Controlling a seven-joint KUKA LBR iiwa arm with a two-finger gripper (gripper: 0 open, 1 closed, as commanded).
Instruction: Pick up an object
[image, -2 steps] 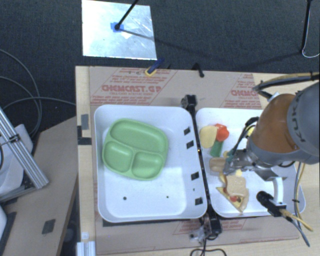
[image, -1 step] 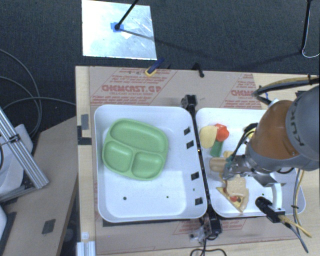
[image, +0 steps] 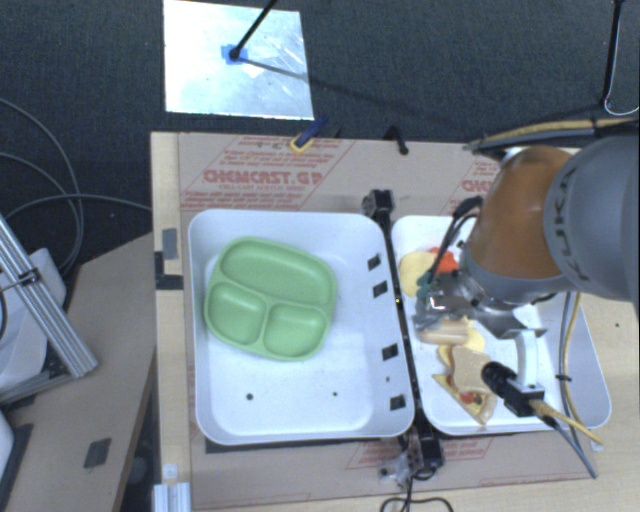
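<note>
Over the right bin (image: 592, 385) my grey arm (image: 590, 215) hangs low above a small scatter of food-like pieces. A pale yellow round piece (image: 413, 268) lies by the bin's left wall, with a red-orange bit (image: 446, 262) just beside it. A cream bar (image: 447, 333) sits close under my wrist, and a tan sandwich-like wedge (image: 470, 378) lies nearer the front. I cannot tell whether my jaws are wide or narrow, since my wrist hides them. Beside it, the left bin (image: 300, 405) holds a green three-part plate (image: 268, 297), lying flat.
</note>
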